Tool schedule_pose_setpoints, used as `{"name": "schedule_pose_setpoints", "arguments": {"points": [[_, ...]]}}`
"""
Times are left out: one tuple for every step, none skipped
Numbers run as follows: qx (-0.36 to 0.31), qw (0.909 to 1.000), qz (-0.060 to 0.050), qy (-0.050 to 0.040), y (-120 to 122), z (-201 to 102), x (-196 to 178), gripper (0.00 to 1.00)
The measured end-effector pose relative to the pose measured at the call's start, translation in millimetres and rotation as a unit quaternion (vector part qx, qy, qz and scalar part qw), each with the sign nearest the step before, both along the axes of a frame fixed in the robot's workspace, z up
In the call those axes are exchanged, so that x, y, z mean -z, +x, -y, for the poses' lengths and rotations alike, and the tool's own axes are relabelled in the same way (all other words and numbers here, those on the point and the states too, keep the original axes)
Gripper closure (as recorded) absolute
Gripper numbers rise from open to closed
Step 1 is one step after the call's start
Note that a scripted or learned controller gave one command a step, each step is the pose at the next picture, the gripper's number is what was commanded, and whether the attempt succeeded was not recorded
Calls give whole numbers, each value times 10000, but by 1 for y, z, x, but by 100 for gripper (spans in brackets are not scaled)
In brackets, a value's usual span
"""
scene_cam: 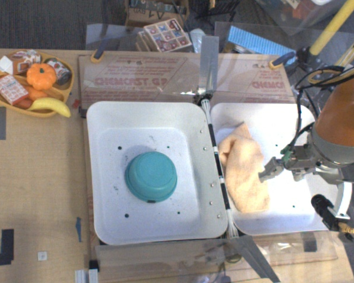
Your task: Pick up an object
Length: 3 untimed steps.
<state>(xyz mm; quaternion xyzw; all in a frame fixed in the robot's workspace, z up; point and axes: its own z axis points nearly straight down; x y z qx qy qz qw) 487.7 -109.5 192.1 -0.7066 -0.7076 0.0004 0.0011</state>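
This looks like a robotics lab or test workshop rather than a home. A wooden counter (pixel 35 175) carries 2 shallow white bins (pixel 106 122) set side by side, with printed cardboard sheets (pixel 141 78) propped behind them. Black cables (pixel 318 78) loop at the right near the grey and orange arm (pixel 341 122). A yellow dish of toy-like fruit (pixel 32 84) sits at the left, and cluttered boxes (pixel 162 34), possibly stored props, crowd the floor behind.
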Motion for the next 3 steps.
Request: {"name": "schedule_pose_setpoints", "arguments": {"points": [[-309,9995,1,2,-9,-12,6,0],[-505,9987,70,-9,17,9,102,0],[-485,9988,88,-5,17,10,92,100]]}}
